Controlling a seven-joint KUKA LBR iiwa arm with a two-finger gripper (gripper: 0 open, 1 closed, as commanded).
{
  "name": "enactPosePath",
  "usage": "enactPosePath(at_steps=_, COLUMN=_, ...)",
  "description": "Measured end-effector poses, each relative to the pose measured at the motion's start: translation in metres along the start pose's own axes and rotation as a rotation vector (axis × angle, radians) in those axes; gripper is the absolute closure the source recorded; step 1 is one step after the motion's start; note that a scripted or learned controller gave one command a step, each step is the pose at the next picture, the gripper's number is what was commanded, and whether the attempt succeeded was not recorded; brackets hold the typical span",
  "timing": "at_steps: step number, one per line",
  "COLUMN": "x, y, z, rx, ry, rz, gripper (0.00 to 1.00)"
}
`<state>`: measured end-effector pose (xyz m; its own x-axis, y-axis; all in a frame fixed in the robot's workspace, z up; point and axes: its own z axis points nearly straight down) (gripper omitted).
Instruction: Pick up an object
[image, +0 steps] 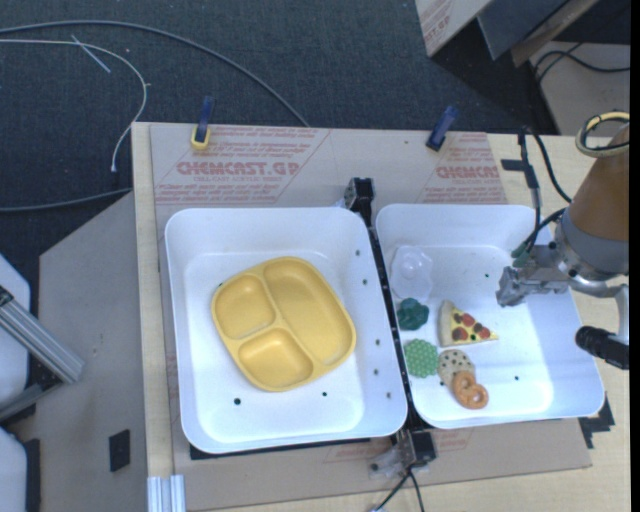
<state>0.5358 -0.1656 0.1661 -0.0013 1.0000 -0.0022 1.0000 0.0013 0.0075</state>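
Note:
In the right bin (520, 395) lie a pizza slice toy (463, 326), a dark green broccoli-like piece (412, 314), a light green round piece (421, 356), a chocolate chip cookie (455, 361), a small glazed donut (469, 391) and a clear plastic cup (412, 269). My gripper (512, 287) hangs over the right part of that bin, right of the pizza slice and apart from it. Nothing shows between its fingers.
The left bin (200, 400) holds a yellow divided plate (283, 322). A black clamp (359, 193) sits between the bins at the back. Blue clips (204, 122) hold the cardboard base. Cables run along the arm at the right.

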Motion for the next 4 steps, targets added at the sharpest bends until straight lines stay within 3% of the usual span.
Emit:
enactPosePath(at_steps=2, x=-0.001, y=0.006, z=-0.119, rx=-0.001, ry=0.0, rz=0.0, gripper=1.0)
enactPosePath(at_steps=4, x=0.112, y=0.029, z=-0.114, rx=0.008, ry=0.004, rz=-0.005, gripper=1.0)
